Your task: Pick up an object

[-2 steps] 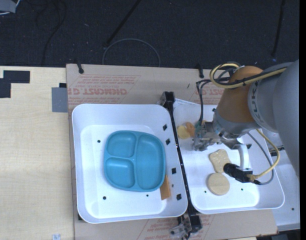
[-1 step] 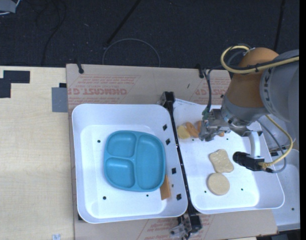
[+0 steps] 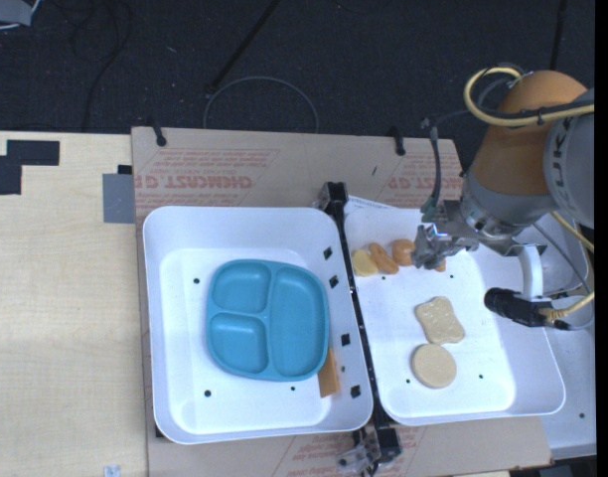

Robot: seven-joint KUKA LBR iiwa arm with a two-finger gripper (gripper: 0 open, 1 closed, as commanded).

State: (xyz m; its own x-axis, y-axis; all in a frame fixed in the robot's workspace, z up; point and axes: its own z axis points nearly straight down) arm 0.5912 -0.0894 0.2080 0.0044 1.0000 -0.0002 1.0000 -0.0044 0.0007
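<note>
The tool (image 3: 430, 249), grip state unclear, sits at the croissant's (image 3: 386, 257) right end, its long axis lying left-right.

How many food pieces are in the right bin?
4, perhaps more hidden under the gripper: a pale piece and an orange one at the far edge, a slice mid-bin, a round biscuit nearest.

Red block lettering runs along the far edge of the cardboard sheet (image 3: 284, 172) under the 2 bins, printed upside down and mirrored from this view so that it cannot be read with confidence, with more red print, too small to read, on its near edge.
</note>
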